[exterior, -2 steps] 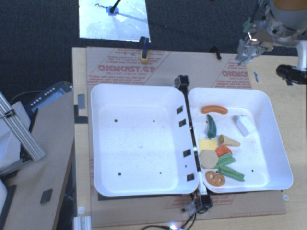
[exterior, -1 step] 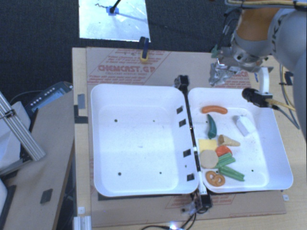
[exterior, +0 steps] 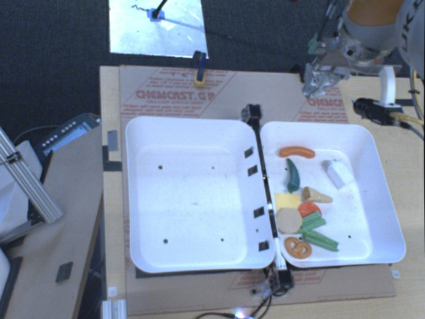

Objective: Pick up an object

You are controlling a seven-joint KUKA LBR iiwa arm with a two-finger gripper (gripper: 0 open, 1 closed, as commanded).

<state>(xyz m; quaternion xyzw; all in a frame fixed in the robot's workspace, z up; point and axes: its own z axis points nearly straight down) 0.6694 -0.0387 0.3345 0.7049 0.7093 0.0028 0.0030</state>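
Camera view: gripper (exterior: 321,85) above right bin (exterior: 378,151) back edge, jaw state unclear; sausage (exterior: 297,152), pepper (exterior: 293,175), pretzel (exterior: 297,247) clustered; left bin (exterior: 139,138) beside.

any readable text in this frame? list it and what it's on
"CHEMCAST GP": red print on the brown protective sheet under the two white bins, behind the left bin.
More red print of the same pattern behind the right bin and along the sheet's front edge: too blurred to read.
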